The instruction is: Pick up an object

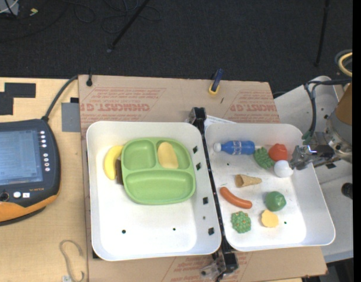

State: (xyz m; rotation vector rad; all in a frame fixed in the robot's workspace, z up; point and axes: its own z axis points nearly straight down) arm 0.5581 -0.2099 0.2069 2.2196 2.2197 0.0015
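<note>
I saw the gripper (302,155) low at the right bin's (314,198) far right rim, just beside the white ball (282,168); I could not tell its state. The ball touched the red tomato (278,151) behind it, with green broccoli (263,157) just left and the blue bottle (237,147) beyond. Nearer me from the ball lay the cone (247,181), sausage (235,198) and green pepper (275,201). Well left, a green tray (157,172) sat in the other bin.
</note>
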